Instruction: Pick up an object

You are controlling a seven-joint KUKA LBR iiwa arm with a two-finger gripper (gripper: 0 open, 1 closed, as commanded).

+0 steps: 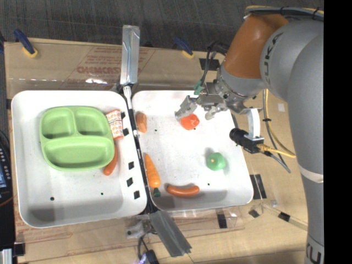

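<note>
My gripper (196, 113) hangs over the back of the right bin (236, 186), open, its two grey fingers spread apart. A small red tomato-like object (191, 122) lies on the bin floor just below and between the fingertips; nothing is lifted. Elsewhere in this bin are a green round fruit (216, 161), a red-brown sausage (182, 190) near the front wall, a carrot (152, 172) along the left wall and an orange piece (141, 122) at the back left.
The left bin (33, 202) holds a green divided plate (77, 137), a small printed carton (114, 124) and an orange-red sausage (110, 165) beside the plate. A metal divider bar (130, 54) stands between the bins at the back.
</note>
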